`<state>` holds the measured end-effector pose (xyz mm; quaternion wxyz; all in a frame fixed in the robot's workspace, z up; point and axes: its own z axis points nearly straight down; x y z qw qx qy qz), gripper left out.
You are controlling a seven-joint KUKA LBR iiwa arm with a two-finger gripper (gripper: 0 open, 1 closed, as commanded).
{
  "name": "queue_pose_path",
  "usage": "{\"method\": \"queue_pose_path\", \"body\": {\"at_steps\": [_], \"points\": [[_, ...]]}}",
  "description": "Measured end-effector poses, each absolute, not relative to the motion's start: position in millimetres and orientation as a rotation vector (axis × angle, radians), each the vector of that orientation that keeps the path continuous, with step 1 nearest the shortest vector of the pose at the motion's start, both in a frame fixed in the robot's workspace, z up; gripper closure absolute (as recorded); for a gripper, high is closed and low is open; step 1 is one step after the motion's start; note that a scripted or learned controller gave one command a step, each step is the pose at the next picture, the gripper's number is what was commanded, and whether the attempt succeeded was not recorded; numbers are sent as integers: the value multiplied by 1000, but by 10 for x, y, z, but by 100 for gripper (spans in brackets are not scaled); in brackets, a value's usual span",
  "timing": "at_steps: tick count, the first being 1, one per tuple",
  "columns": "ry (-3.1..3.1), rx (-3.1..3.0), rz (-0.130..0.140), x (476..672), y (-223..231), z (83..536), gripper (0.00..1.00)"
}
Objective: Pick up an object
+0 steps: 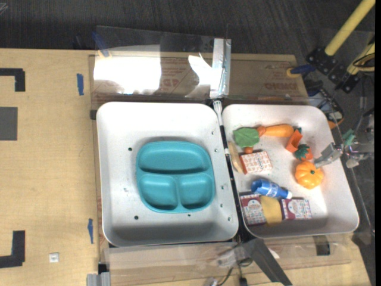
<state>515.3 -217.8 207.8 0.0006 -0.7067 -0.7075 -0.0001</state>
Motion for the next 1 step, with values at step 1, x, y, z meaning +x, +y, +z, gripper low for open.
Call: {"method": "queue_pose_path", "body": {"at_steps": [1], "points": [[-2085,-2346,0,4791,-2111,2011,0]]}}
